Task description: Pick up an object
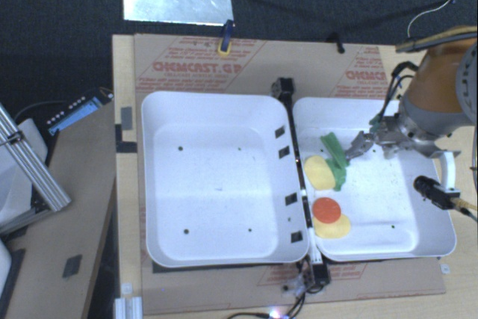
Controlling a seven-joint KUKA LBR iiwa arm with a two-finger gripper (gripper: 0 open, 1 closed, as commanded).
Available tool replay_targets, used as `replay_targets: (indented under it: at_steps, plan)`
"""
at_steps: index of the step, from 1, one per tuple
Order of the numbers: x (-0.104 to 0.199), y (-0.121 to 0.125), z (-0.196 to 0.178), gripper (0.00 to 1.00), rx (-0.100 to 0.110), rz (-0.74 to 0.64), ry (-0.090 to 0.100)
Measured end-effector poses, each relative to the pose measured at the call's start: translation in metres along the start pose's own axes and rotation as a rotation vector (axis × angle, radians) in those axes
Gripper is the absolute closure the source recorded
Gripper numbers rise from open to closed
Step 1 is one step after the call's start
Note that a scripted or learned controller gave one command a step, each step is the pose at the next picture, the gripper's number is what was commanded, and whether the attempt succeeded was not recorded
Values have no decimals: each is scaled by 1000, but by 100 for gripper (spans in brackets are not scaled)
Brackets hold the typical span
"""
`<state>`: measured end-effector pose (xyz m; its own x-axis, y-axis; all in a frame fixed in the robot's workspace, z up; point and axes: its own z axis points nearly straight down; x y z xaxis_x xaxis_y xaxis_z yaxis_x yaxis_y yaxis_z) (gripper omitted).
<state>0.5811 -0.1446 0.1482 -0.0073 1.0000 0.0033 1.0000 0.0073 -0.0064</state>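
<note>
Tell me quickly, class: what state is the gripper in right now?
Gripper: cannot be told; it sits over the right bin, beside the green strip, with nothing visibly held.

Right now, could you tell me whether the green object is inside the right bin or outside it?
Inside. The green object lies on the right bin floor, beside the yellow piece.

Two shallow white plastic bins: left bin (216, 123) and right bin (388, 231). Loose objects counted: four. One green elongated piece (334, 156), two pale yellow rounded pieces (319, 172) (334, 228), one red-orange round disc (326, 210). One grey robot arm (441, 97).
</note>
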Motion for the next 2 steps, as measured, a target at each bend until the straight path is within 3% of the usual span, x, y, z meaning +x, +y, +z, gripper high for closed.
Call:
replay_targets:
  at_steps: [1,2]
  plan:
    - [61,89,66,0,-12,-5,-2]
    - [56,45,64,0,-5,6,-3]
